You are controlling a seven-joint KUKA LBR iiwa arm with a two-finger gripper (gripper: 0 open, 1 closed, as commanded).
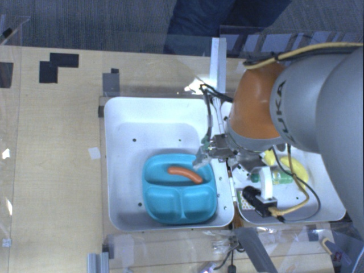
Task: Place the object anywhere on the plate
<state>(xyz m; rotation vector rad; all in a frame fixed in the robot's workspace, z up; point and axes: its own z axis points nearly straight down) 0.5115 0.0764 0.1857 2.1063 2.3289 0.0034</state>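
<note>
Claw [202, 159] at plate's [170, 206] right rim, grip state can't tell; sausage [185, 174] lies in top compartment.

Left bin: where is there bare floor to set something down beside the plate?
Bare floor lies in the left bin behind and left of the blue plate. The hot dog fills the plate's back compartment; both front ones are free. The gripper crowds the right edge.
</note>
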